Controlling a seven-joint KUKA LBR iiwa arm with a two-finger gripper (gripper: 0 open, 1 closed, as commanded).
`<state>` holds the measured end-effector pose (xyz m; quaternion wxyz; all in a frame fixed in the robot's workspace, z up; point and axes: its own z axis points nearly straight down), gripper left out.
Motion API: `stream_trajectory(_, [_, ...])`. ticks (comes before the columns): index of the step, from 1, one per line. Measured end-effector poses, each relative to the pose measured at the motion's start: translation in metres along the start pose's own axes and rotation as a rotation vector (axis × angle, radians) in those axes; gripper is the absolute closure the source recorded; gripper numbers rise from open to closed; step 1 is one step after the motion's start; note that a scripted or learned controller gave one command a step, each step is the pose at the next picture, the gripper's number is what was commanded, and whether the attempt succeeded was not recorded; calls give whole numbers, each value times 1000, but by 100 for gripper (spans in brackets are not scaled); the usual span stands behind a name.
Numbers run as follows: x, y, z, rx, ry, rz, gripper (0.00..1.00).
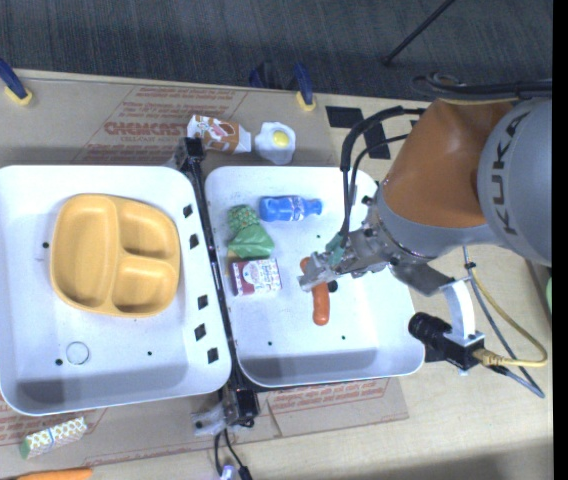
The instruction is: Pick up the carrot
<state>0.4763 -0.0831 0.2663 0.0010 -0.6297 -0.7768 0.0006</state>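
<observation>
carrot [321, 306] long axis near-vertical in right bin [294, 368] | end effector [316, 273] touching its top end | finger state: cannot tell

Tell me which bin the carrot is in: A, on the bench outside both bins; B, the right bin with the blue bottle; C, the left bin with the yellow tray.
B: the carrot lies on the floor of the right bin, below the blue bottle and right beside the gripper.
</observation>
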Motion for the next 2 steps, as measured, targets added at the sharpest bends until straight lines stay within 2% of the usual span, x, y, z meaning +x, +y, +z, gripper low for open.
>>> stream_trajectory(1, [7, 2, -14, -2, 0, -26, 100])
stream_trajectory(2, [29, 6, 62, 2, 1, -252, 100])
